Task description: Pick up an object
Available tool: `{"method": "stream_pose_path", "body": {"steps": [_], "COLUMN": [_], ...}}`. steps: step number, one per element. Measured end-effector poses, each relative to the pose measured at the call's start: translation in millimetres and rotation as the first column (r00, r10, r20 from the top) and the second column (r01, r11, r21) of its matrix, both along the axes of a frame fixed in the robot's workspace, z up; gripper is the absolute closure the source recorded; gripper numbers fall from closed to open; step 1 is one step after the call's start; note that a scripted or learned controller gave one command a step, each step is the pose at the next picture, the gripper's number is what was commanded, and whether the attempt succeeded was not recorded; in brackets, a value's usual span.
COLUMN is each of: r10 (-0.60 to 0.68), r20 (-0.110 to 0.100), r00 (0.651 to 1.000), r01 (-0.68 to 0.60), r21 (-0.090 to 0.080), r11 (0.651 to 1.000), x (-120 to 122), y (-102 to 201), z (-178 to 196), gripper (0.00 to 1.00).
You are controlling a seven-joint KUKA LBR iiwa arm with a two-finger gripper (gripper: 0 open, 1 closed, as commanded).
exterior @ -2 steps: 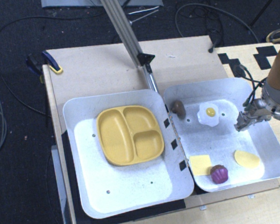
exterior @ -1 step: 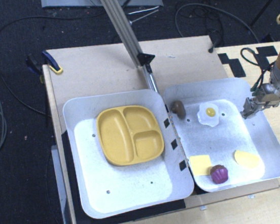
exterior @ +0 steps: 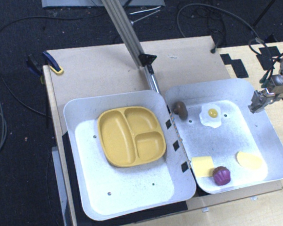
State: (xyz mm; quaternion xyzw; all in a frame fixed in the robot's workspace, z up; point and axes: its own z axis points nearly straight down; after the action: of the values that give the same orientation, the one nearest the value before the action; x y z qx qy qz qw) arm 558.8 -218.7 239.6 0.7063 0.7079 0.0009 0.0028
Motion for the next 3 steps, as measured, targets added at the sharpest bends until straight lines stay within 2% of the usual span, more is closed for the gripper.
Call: {"method": "stream_pose_path", "body": {"steps": [1,3], "r10": [0.004,0.006], "r20": [-0.005,-0.005], "r00": [1.000,1.000], "r01": [-0.004,-0.006], "r21": [0.004,0.003], "r11": [1.000,1.000], "x": [9,24], "y": [47,159], "z": [-9,1], "gripper": [1.00,1.00]}}
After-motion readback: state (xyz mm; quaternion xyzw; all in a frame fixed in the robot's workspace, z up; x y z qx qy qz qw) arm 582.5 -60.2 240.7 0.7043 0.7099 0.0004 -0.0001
